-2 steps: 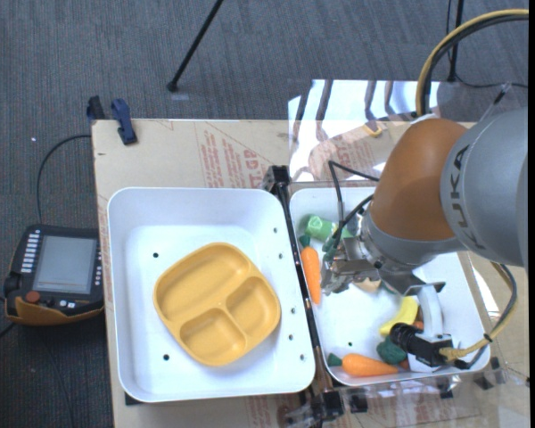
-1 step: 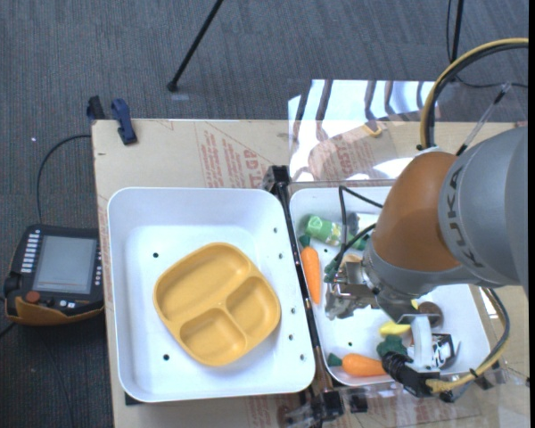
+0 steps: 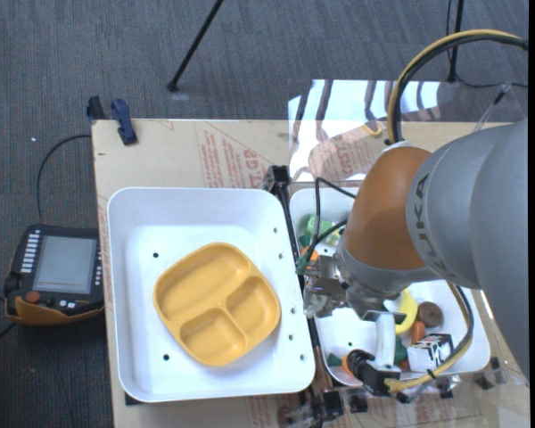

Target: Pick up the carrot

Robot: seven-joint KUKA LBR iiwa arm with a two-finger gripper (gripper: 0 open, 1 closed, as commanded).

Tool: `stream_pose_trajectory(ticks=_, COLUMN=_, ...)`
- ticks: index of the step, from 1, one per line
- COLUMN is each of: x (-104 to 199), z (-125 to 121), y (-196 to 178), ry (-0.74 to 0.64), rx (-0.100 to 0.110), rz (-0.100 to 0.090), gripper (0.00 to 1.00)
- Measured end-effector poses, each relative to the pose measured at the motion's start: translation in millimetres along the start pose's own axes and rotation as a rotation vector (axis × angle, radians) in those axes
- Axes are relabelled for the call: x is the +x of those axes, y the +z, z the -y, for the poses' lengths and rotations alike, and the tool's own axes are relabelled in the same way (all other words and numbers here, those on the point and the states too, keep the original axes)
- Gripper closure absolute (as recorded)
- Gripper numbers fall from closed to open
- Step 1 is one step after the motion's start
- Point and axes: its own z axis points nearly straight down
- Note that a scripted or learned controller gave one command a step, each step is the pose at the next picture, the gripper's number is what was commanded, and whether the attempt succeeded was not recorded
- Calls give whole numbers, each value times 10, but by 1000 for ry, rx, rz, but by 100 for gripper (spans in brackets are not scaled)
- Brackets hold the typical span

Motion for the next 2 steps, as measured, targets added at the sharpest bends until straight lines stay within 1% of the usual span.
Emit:
stream_pose_trajectory(ticks=1, x=529, z=-516, y=-1049, ry=210, rx=-8, rz=-1, gripper=100)
stream_pose_trajectory(ticks=2, x=-112, z=-175, y=-1504, ry=175, rx=-9, rz=0, gripper=100)
